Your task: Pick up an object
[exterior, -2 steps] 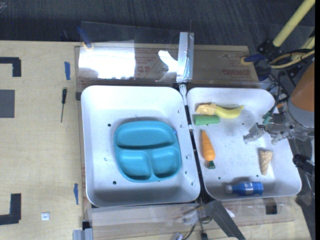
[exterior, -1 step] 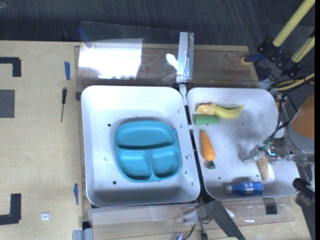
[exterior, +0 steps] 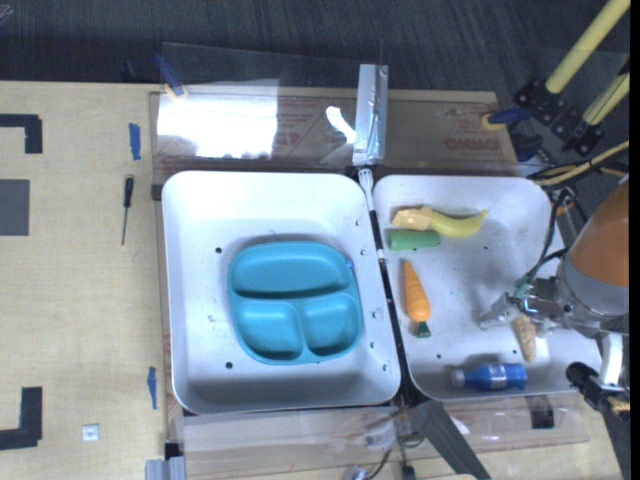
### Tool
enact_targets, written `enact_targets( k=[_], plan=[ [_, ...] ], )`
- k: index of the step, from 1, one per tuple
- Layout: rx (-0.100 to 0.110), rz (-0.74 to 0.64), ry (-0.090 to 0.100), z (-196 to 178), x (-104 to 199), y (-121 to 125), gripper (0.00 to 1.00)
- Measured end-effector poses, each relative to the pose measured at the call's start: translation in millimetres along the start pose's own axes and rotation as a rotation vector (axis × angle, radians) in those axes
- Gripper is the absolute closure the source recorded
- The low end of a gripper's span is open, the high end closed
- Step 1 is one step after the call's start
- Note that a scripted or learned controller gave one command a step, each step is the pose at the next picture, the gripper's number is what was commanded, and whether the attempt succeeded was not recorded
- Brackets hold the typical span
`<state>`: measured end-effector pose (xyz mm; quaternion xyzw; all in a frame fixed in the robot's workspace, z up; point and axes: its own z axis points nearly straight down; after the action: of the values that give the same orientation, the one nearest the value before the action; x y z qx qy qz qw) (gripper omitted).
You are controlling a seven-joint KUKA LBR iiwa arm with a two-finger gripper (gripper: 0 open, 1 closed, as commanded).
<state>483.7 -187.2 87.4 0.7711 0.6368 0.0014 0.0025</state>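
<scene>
carrot lengthwise, tip toward bin rear

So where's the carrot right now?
The carrot lies in the right bin, near its left wall, just below the green block and banana.

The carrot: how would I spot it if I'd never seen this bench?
Look in the right bin, along its left wall. Below the banana and a green block lies the carrot, pointing up. It is the only orange, tapered thing in the bin, with a green stub at its lower end.
</scene>
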Motion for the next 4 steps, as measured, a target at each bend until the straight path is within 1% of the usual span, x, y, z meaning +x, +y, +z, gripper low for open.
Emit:
enact_targets(
  k=[1,2,3,4],
  plan=[
    [-0.005,0.002,-0.001,-11,0,1,1.0],
    [0.001,-0.142,0.0,0,2,31,1.0],
    [0.002,-0.261,0.001,-25,-13,51,1.0],
    [0.002,0.067,0.001,-128,44,76,1.0]
  ],
)
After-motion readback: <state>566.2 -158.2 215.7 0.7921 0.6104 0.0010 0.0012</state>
